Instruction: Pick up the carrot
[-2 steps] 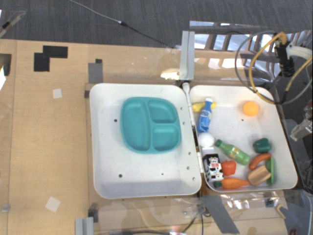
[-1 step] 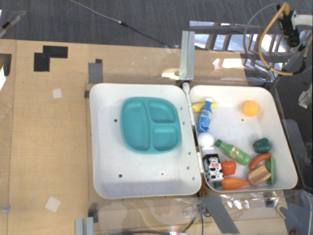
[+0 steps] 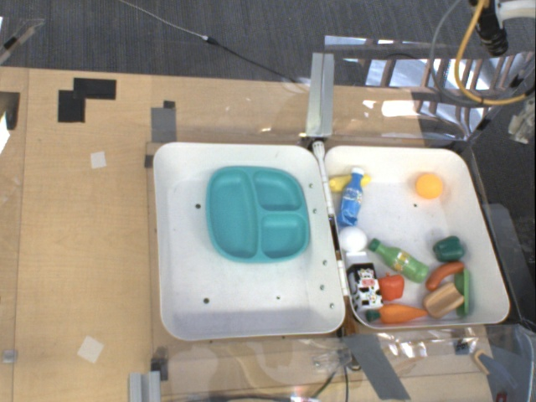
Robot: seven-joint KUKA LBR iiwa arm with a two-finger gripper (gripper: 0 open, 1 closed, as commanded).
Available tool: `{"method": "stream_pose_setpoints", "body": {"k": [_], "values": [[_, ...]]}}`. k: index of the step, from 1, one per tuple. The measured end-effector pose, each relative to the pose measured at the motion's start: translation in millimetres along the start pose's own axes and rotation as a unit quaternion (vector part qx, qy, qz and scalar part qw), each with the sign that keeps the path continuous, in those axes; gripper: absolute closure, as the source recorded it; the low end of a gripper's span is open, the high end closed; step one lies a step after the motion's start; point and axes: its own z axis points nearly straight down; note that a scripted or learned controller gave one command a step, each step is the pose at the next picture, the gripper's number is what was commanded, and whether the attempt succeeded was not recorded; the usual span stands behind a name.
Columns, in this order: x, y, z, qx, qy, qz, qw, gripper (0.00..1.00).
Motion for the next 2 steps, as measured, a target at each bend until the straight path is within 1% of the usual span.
{"method": "stream_pose_setpoints", "body": {"k": [1, 2], "values": [[-77.1, 21.4, 80.2, 0.0, -0.004, -0.02, 0.9998, 1.0], [-133.5, 34.5, 142.2, 0.001, -0.004, -0.02, 0.9998, 1.0]]}}
